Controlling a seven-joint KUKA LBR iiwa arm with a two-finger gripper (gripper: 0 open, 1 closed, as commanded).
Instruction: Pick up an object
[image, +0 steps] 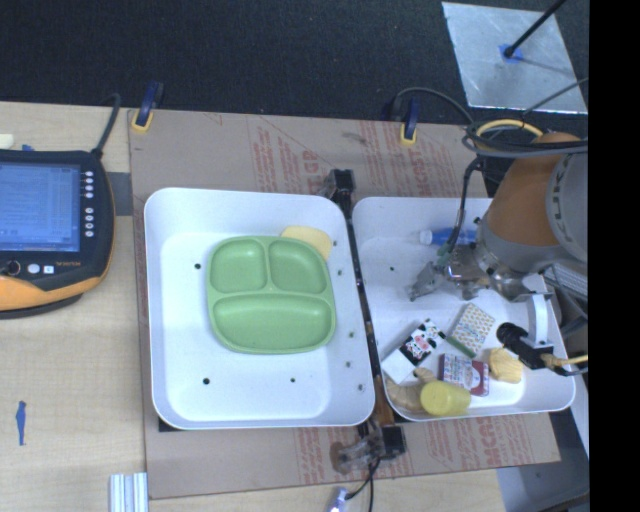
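Note:
My gripper (440, 283) hangs low over the middle of the right bin (390, 225), above bare white floor. I see nothing in it. Loose objects lie toward the bin's front: a black-and-white patterned item (422, 342), a checkered card (472, 325), a red-and-white packet (463, 373), a round yellow object (445, 398) and a small yellow piece (506, 366). A small blue-and-white object (437, 237) lies at the back of the bin, just behind the gripper.
The left bin (170, 300) bears a green divided plate (270, 295), with a pale yellow object (308, 239) behind it. A tablet-like pendant (45, 225) sits on the bench at far left. A brownish curved thing (400, 395) lies at the right bin's front corner.

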